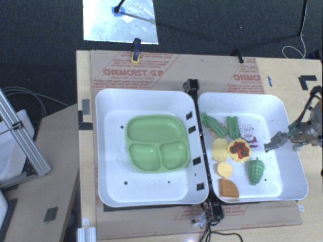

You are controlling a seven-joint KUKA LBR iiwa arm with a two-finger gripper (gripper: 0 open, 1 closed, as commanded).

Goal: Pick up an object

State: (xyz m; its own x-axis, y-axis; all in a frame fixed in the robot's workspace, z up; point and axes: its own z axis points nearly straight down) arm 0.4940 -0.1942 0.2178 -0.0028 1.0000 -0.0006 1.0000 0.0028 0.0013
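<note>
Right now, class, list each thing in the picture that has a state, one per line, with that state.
green divided plate: lying flat in the left bin, compartments bare
toy foods: lying loose in the right bin
hand: over the right bin's right side, holding nothing visible

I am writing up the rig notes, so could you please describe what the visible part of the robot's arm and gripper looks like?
At the right edge of the camera view, the grey metallic gripper is a small, blocky assembly narrowing to a dull grey tip. Thin dark cables loop above it. The picture is too blurred there to make out markings or finer detail.
</note>
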